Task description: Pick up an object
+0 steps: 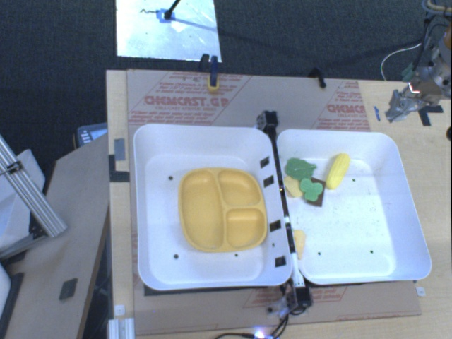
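the corn cob [338,171] lies at twelve o'clock in the right bin [406,256]; it looks light, stiff and smooth, best pinched across its middle. hand [404,106] state: cannot tell.

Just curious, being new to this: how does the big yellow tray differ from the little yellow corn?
The tray lies in the left bin, the corn in the right bin. The tray is far larger. The tray is flat with three compartments; the corn is a rounded oblong. Both are yellow.
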Tool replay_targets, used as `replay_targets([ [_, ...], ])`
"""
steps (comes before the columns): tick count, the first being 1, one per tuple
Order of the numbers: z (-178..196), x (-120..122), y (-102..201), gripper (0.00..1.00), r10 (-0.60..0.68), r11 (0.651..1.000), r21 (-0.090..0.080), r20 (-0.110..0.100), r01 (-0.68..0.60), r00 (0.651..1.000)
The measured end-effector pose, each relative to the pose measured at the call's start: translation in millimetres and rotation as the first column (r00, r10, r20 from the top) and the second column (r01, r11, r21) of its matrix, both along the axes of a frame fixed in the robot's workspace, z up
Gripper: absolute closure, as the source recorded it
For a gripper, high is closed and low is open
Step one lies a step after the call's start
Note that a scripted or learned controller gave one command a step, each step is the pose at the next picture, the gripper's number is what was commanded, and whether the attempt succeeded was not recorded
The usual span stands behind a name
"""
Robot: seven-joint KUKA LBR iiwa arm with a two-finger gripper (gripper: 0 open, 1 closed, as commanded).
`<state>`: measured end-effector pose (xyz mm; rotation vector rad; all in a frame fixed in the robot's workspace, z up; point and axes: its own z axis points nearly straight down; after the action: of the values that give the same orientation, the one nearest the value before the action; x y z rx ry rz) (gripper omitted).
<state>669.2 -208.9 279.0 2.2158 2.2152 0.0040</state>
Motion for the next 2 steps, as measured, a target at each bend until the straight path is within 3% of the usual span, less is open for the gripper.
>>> replay_targets([
  [1,114,2,96,1.0,0.014,1.0,0.003,0.009,-0.014,1.0],
  [2,142,-2,-4,1.0,-0.006,1.0,-0.001,0.0,0.006,1.0],
])
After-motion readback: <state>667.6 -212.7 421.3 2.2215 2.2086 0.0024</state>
